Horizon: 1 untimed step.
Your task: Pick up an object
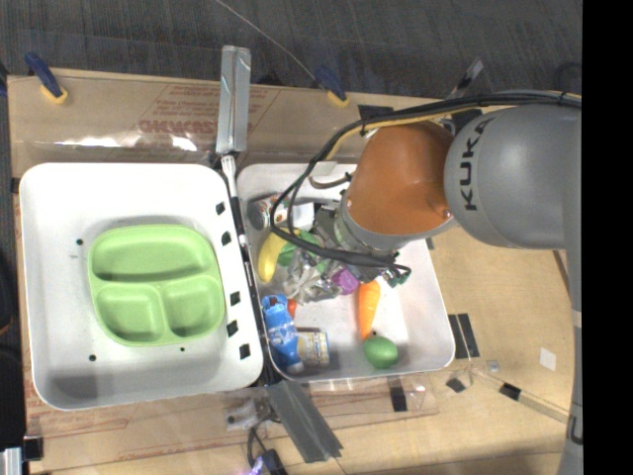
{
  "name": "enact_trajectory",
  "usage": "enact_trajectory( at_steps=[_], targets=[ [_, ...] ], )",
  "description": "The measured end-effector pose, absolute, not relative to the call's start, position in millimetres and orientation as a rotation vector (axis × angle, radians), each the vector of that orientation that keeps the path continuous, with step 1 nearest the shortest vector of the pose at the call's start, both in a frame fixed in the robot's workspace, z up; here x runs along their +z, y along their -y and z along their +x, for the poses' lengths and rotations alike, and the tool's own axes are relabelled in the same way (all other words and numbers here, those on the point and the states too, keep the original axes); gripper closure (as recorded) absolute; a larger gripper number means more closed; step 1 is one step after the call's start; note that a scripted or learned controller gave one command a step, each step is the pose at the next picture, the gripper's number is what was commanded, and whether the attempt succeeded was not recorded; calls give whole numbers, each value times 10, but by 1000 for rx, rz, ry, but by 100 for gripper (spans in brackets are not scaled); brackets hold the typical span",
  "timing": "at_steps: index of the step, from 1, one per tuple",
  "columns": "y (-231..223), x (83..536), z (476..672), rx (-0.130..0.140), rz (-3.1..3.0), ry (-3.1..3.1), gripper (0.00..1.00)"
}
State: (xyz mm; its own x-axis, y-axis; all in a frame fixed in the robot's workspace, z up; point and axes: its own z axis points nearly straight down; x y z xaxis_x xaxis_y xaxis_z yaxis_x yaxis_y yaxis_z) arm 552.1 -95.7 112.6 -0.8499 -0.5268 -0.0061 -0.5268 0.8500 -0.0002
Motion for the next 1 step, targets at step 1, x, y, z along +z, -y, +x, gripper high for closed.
enact_trajectory(
  at_steps=[1],
  targets=[
    [896,2291,5888,-8,-747,-3041,100]
  ],
)
